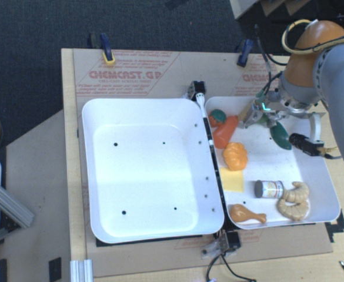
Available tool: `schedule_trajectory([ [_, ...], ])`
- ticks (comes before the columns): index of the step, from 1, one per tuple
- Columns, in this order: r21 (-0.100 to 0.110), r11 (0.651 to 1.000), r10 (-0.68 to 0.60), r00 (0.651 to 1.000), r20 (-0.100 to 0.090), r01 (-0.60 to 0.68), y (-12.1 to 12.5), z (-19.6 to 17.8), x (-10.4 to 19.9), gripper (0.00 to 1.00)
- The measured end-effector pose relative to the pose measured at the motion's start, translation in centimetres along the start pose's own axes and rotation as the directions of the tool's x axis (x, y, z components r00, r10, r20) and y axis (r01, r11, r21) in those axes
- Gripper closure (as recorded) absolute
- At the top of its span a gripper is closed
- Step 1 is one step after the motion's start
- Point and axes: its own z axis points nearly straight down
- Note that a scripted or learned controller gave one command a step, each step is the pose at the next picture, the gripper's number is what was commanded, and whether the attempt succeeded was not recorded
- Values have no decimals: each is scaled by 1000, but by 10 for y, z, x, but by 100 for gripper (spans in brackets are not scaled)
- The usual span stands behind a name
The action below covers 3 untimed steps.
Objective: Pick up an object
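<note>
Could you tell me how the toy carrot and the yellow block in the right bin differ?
The toy carrot is orange with a green top, long and tapered; the yellow block is plain pale yellow, flat and square. The carrot lies nearer the gripper; the block lies farther down. Both rest against the bin's left wall.

two white bins (pixel 101 157), seven small objects (pixel 235 156)

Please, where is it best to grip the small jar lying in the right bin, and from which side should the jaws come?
Probably grip the small jar across its clear middle, coming straight from above. It lies on its side, dark cap to the camera view's left, so the round body is exposed. The croissant sits close on its right, so close the jaws across the near and far sides.
</note>
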Motion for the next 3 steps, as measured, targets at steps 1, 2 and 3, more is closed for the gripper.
schedule_trajectory([
  [1,4,1000,-1,1000,-4,1,-30,0,38,0],
  [2,-5,1000,6,1000,11,-6,-74,-2,61,0],
  [3,-4,1000,3,1000,2,-3,-72,-11,65,100],
])
